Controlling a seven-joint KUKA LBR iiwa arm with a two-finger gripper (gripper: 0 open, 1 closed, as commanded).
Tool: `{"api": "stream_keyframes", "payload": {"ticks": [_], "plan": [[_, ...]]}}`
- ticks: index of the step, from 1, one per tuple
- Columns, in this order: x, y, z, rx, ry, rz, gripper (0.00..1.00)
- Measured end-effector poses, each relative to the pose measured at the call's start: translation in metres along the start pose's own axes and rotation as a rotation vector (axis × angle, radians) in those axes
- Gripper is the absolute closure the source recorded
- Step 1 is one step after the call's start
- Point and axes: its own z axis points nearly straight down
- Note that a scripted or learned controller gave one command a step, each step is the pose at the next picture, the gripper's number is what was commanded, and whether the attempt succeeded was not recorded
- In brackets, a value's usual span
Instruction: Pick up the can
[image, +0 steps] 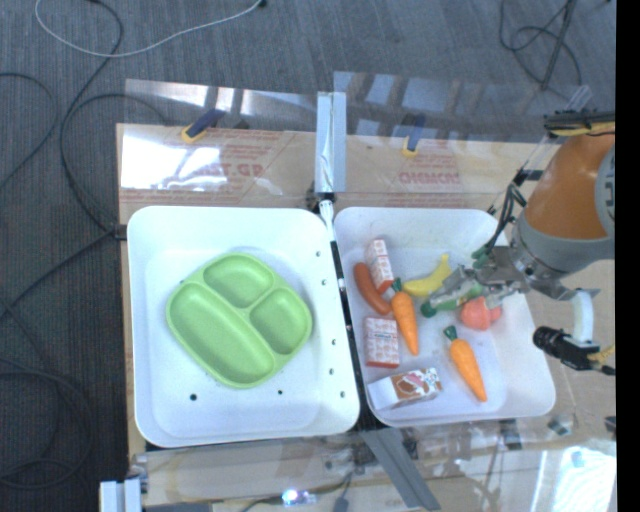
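Lying on its side close to the near edge of the right bin (440, 232), a little left of the middle of that edge, is the can (413, 384), a short one with a red and white label. Just right of it, a carrot (466, 368) lies slantwise with its green top pointing toward the far edge. Just beyond the can, toward the bin's left edge, sits a small red and white box (380, 342). A second carrot (404, 318) lies beside that box, touching or nearly touching it. Farther back along the left edge are a reddish sausage (368, 288) and a red and white carton (378, 262), close together. A yellow banana (430, 278) lies near the bin's centre.

From the right edge, the grey arm (570, 200) with its orange band reaches over the bin. Its hand (462, 290) sits low over the centre, between the banana and a round orange-red fruit (480, 312), well apart from the can. Whether the hand is open or closed cannot be told, and nothing is seen in its grip.

The left bin (160, 400) holds a green divided plate (240, 318) with three compartments, set at a slant near its centre. Both bins sit side by side on a desk (160, 160) with a brown top.
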Motion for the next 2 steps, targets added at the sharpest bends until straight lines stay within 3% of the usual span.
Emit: {"api": "stream_keyframes", "payload": {"ticks": [1, 2], "plan": [[-0.047, 0.000, 0.071, -0.001, 0.009, 0.082, 0.00], [-0.040, 0.038, 0.082, -0.017, 0.009, 0.039, 0.00]]}}
